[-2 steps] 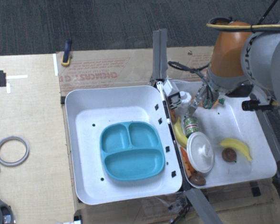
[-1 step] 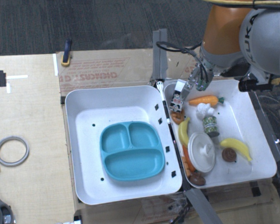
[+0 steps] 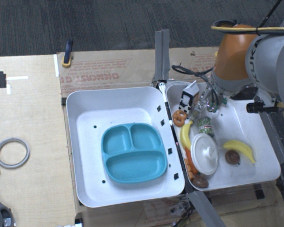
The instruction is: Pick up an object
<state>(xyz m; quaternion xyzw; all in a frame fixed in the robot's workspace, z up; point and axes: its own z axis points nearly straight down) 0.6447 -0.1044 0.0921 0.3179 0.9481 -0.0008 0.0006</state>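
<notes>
Camera view has the gripper (image 3: 205,105) low at the right bin's (image 3: 262,172) rear left corner, hard against the divider wall; its grip cannot be made out. Crowded beside it lie a pretzel (image 3: 179,117), banana (image 3: 184,134) and white lid (image 3: 204,153). Another banana (image 3: 240,149) sits in open floor. The left bin (image 3: 81,139) holds a blue tray (image 3: 133,153).

End effector (image 3: 205,107): too small and cluttered to resolve. The arm (image 3: 254,59) runs off the right edge. White lid (image 3: 204,153) covers part of a banana (image 3: 185,135) and orange pieces (image 3: 190,167). Scissors (image 3: 1,218) at lower left cut by the edge.
</notes>
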